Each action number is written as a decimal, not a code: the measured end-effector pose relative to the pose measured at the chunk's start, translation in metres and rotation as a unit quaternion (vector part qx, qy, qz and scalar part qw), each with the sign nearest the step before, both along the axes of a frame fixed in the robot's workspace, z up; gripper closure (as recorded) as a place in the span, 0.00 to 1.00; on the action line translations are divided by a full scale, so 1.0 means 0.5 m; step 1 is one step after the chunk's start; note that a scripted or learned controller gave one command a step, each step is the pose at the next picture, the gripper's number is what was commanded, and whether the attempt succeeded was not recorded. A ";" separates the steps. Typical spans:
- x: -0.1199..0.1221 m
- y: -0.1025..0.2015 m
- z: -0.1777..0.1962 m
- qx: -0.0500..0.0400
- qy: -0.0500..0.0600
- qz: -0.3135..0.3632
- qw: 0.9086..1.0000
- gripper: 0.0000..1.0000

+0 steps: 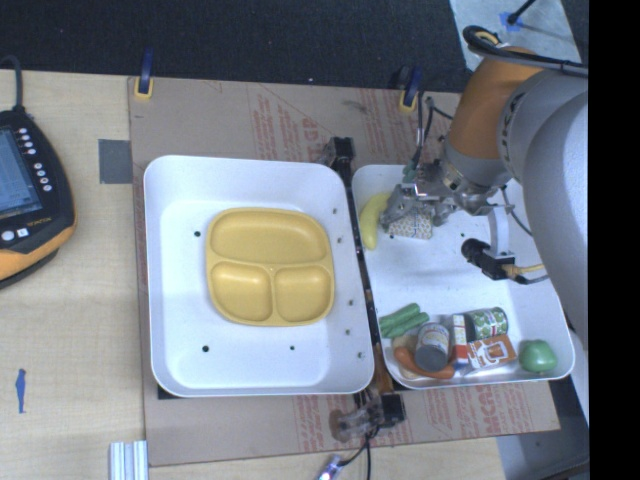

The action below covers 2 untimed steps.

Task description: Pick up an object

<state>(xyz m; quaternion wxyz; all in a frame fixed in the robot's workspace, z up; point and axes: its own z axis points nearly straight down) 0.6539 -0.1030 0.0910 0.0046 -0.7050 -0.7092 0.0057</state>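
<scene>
Gripper: low at right bin far-left corner, over speckled object; finger state unreadable.
Risk: banana just beside, may get nudged.

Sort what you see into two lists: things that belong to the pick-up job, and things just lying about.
Belongs to the job:
hand
banana
speckled object
green bean pod
tins
green fruit
right bin

Lying about:
yellow divided plate
left bin
control pendant
blue clamps
</scene>
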 end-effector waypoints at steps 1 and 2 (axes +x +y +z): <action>-0.001 0.007 0.001 -0.002 0.000 -0.002 1.000 0.00; -0.003 0.009 0.002 -0.002 0.000 -0.002 1.000 0.00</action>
